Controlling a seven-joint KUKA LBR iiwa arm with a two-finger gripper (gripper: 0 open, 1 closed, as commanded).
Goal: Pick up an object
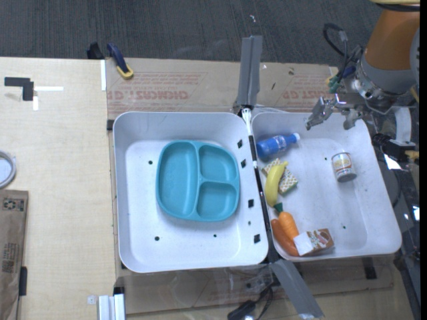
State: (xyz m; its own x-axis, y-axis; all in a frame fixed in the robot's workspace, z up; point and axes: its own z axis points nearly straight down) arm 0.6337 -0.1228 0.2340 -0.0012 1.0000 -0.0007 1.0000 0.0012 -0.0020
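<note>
While my gripper (333, 109) hangs open and holding nothing at upper right, the can (343, 166) lies below it.
Its long axis runs roughly up-down the frame; the right bin (373, 242) also holds bottle (275, 144), banana (273, 183), carrot (285, 231); the left bin (133, 245) holds a teal plate (198, 180).

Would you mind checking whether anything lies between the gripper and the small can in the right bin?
Nothing visible does. The gripper hangs over the far rim of the right bin, and only bare bin floor separates it from the can. The blue bottle lies off to the side.
</note>
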